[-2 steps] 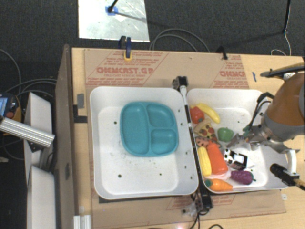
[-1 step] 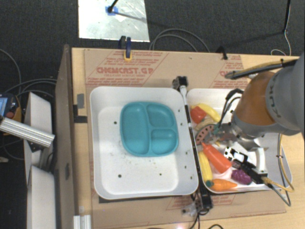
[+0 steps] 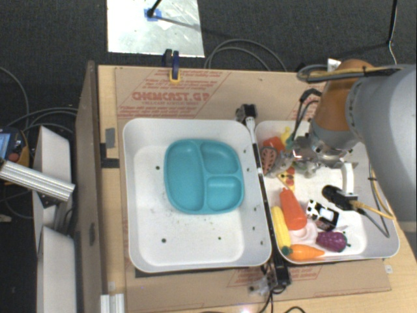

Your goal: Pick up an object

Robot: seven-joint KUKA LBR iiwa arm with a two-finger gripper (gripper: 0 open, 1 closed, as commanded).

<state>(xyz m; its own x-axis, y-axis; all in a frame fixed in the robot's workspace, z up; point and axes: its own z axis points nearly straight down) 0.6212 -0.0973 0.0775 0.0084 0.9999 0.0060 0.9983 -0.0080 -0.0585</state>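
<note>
You are looking down on a bench topped with brown cardboard (image 3: 195, 90), two shallow white bins side by side on it. The gripper (image 3: 305, 163) is low in the right bin (image 3: 378, 240), among the toys at its upper left; whether it grips anything you cannot tell. Just below it lie an orange-red bottle (image 3: 292, 210), a yellow corn cob (image 3: 281, 225), a carrot (image 3: 305, 252), a purple grape bunch (image 3: 332, 240) and a black-and-white toy (image 3: 320, 212). The left bin (image 3: 146, 240) holds a teal divided plate (image 3: 202, 176).
</note>
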